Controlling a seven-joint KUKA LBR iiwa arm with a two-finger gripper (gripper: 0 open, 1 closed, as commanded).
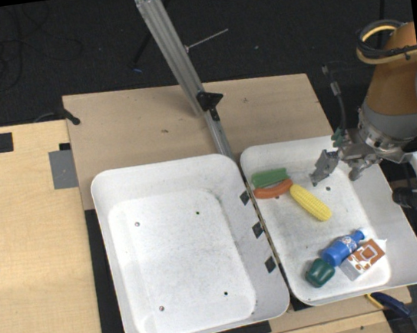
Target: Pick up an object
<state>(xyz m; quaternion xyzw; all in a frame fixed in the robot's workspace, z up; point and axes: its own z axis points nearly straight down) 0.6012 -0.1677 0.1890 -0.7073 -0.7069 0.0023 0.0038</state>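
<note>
1. Camera view: the pincer (341, 168) hangs over the upper part of the right bin (409, 264), fingers spread apart, nothing between them.
2. Nearest target: the yellow corn cob (310, 202), lying at a slant just below and left of the pincer, apart from it.
3. Risk one, as I judge it: the cob is round and smooth, so a descent slightly off its axis could roll it away or squirt it out of the closing fingers.
4. Risk two: the orange-and-green piece (271, 183) sits just beside the cob's upper end; a wide approach could nudge both and clamp neither.
5. Risk three: a finger coming down too deep could strike the bin floor.
6. Right bin also holds a cluster near its lower edge: blue bottle (343, 247), dark green lump (318, 272), small brown-and-white carton (364, 258), all touching or nearly so.
7. Left bin (118, 184): bare white floor, a few small dots.
8. Both bins sit side by side on the desk (27, 251).
</note>
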